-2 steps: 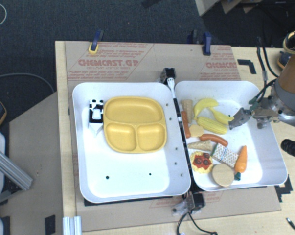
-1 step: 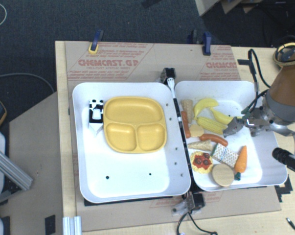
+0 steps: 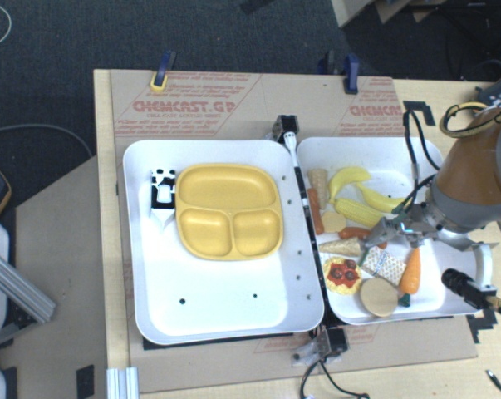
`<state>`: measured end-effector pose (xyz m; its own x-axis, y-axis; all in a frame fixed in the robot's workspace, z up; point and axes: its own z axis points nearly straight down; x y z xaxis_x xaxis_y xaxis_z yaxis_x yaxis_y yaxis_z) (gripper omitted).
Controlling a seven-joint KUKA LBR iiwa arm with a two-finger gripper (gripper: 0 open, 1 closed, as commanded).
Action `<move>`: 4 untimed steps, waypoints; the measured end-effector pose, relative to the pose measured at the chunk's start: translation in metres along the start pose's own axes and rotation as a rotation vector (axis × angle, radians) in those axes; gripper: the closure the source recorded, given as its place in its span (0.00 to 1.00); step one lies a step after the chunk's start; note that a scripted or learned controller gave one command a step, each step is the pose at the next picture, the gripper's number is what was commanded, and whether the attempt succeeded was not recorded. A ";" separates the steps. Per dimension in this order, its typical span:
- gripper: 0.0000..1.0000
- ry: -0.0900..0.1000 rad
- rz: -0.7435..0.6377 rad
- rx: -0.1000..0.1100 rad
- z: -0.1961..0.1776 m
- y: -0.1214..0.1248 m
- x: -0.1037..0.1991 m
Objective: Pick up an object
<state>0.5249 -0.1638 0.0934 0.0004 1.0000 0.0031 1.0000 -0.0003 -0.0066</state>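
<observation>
Over the right bin (image 3: 350,150), the gripper (image 3: 397,229) hangs low among piled toy food, seemingly positioned to pick one; whether its jaws are open or closed cannot be told. A carrot (image 3: 410,273) lies just beside it.

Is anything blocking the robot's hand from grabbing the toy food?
Nothing visible. The end effector hangs right over the play food in the right bin, beside the bananas and carrot.

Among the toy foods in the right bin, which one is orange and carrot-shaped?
The carrot, lying near the bin's right side, just below the gripper. The bananas beside it are yellow.
</observation>
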 end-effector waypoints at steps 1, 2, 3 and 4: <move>0.00 -0.001 0.000 -0.002 0.010 0.000 0.001; 1.00 -0.002 0.001 -0.006 -0.002 0.000 0.000; 1.00 -0.005 -0.002 -0.012 -0.047 0.002 0.007; 1.00 -0.007 -0.001 -0.016 -0.109 0.004 0.001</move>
<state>0.5295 -0.1635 0.2027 -0.0008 1.0000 -0.0036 1.0000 0.0008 0.0090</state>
